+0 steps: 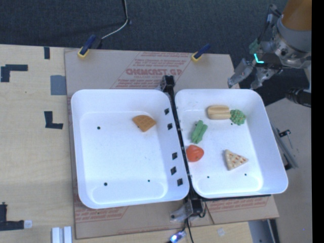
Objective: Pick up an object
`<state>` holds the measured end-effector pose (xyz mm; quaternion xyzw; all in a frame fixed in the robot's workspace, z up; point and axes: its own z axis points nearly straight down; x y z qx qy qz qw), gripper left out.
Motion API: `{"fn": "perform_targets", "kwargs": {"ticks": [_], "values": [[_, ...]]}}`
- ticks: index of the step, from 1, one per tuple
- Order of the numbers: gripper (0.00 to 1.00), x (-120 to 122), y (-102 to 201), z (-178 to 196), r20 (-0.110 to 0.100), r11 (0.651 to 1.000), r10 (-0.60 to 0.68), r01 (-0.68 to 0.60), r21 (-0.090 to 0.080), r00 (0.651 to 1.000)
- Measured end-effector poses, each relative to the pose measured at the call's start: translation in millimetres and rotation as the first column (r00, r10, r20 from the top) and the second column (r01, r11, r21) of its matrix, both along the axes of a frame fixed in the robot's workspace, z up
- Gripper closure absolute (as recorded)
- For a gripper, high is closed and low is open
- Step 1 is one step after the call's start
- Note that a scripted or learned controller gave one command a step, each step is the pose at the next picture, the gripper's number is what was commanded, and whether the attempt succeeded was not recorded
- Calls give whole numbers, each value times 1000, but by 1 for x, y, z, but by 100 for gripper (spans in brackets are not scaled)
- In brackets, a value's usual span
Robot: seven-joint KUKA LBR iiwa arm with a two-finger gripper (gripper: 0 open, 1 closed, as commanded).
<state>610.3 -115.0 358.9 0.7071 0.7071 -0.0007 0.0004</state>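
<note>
We hung our gripper [246,78] above the right bin's [271,156] far right corner, fingers spread, holding nothing; the bread roll [218,112] lay nearest, below and leftward, long axis along the bin's far rim.

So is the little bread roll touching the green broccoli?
Touching: in the camera view the bread roll's right end meets the broccoli, with no white bin floor between them.

Gripper [246,78] hangs above the upper right corner of the right bin [268,135], fingers spread, nothing between them. Right bin: bread roll [218,112] touching broccoli [237,117], green vegetable [198,131], tomato [195,153], cracker wedge [234,160]. Left bin [86,151]: one orange wedge [144,122].
</note>
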Motion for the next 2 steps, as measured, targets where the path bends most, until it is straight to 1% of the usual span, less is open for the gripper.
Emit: {"fn": "perform_targets", "kwargs": {"ticks": [1, 2], "values": [[0, -19, 4, -272, -16, 1000, 0, 0, 4, 1000], [100, -15, 4, -252, -3, 1000, 2, -2, 2, 1000]]}}
